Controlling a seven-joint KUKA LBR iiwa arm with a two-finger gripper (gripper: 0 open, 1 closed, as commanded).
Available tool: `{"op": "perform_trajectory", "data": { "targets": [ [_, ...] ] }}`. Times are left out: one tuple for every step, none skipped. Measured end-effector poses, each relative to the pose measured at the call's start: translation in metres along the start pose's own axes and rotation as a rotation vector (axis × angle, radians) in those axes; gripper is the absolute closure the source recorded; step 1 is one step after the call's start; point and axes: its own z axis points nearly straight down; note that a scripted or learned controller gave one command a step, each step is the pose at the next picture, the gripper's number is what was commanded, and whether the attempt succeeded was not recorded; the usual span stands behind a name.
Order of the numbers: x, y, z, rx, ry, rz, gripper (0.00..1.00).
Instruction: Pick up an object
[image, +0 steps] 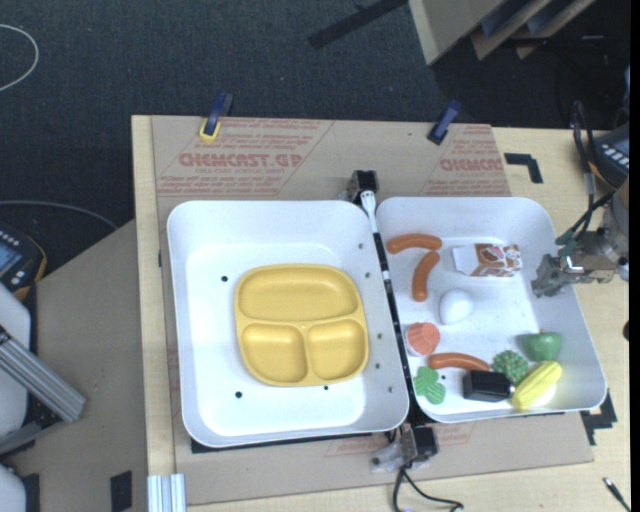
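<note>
Two shallow white bins sit side by side on the bench. The left bin (190, 300) holds one yellow divided tray (300, 322), lying at its centre, with three compartments, none of which shows any contents. The right bin (560, 300) holds the loose items. Sausages, three: one (414, 242) near the far left corner, one (424, 273) just below and touching it, one (460, 362) toward the near edge. One printed packet (490, 259) lies at the far middle, one white egg-shaped piece (456, 306) at the centre, one salmon-coloured disc (422, 338) by the left wall. Along the near edge: one small green leafy piece (429, 384), one black block (487, 385), one broccoli piece (511, 366), one green pepper-like piece (543, 346) and one corn cob (536, 385), the last four clustered at the near right corner. The gripper (552, 275) stands over the right wall of the right bin, with nothing seen between its jaws; whether they are apart or together cannot be told. The nearest items, the packet and the egg-shaped piece, lie to its left, apart from it.
</note>
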Motion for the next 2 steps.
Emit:
{"op": "perform_trajectory", "data": {
  "targets": [
    [0.055, 0.010, -0.010, 0.000, 0.002, -0.006, 1.00],
    [0.116, 0.013, 0.001, 0.007, 0.005, -0.005, 1.00]
  ]
}}
